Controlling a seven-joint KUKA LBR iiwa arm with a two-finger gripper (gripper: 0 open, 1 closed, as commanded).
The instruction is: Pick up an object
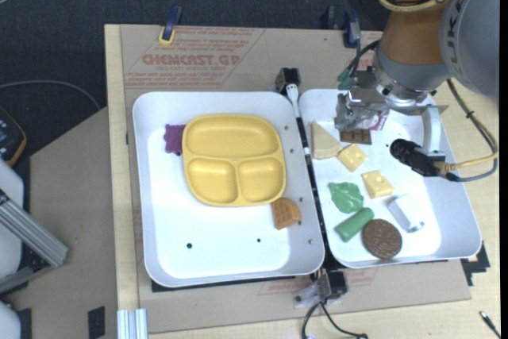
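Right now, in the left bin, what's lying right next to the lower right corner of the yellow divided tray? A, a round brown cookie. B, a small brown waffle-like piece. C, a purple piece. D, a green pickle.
B: the small brown waffle-like piece sits against the lower right corner of the yellow divided tray in the left bin.

light: bright, even; shadows: soft; glare: white bins (159, 171) slightly washed; focus: mildly soft

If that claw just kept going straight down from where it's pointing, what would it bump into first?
Most likely the small brown block lying in the right bin: the gripper hangs right over it, with the pale wedge just beside. Height is hard to judge from this slanted view, so it may already be touching.
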